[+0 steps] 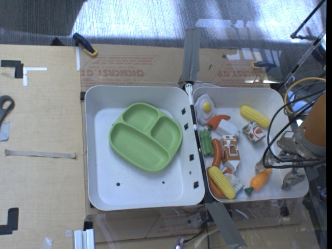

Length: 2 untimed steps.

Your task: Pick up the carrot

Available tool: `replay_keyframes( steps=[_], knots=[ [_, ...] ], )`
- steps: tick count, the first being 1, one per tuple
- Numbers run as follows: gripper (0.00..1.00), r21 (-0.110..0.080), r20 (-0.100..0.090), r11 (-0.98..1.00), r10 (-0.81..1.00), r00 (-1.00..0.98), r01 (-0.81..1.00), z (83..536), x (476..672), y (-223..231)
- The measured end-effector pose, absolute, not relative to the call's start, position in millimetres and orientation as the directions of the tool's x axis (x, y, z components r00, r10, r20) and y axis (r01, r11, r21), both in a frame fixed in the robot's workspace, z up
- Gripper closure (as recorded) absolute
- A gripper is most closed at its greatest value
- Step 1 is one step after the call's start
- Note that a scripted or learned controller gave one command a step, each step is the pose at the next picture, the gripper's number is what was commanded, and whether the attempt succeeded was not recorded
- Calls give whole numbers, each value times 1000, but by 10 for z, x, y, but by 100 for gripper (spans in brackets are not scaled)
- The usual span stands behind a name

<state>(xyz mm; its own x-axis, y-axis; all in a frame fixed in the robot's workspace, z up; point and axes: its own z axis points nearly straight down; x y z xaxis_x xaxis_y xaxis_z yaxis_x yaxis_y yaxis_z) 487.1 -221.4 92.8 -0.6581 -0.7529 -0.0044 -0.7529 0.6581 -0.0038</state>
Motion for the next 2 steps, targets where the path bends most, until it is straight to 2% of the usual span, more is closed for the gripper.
replay_keyframes(
  steps=[1, 2],
  knots=[
    [100, -10, -10, 661, -751, -660, -751, 1034, 4905, -2205],
    [0, -8, -10, 660, -751, -660, -751, 1031, 4902, -2205]
  ],
)
